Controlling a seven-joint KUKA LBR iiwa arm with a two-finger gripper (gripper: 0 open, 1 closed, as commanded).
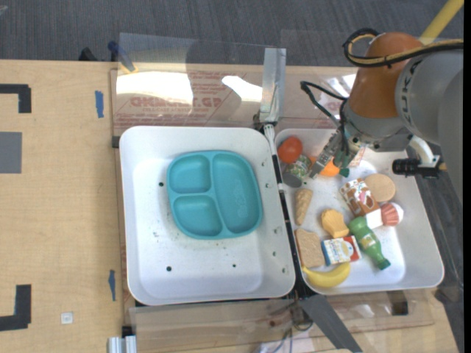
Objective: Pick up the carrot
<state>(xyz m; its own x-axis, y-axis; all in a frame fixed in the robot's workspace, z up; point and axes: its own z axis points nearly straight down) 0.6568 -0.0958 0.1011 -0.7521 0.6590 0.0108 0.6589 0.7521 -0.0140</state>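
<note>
Left of the right bin point(421, 269) we see a teal plate point(215, 194), then inside that bin the tomato point(290, 149), the carrot point(328, 164) just right of it, and the end effector point(333, 160) over the carrot, its grip unclear.

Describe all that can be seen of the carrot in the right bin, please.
The carrot is a small orange toy, plastic by its look. It lies near the far left part of the right bin, just under the hand, which covers most of it. Its full shape and pose cannot be told. A red tomato lies to its left, apart.
</note>
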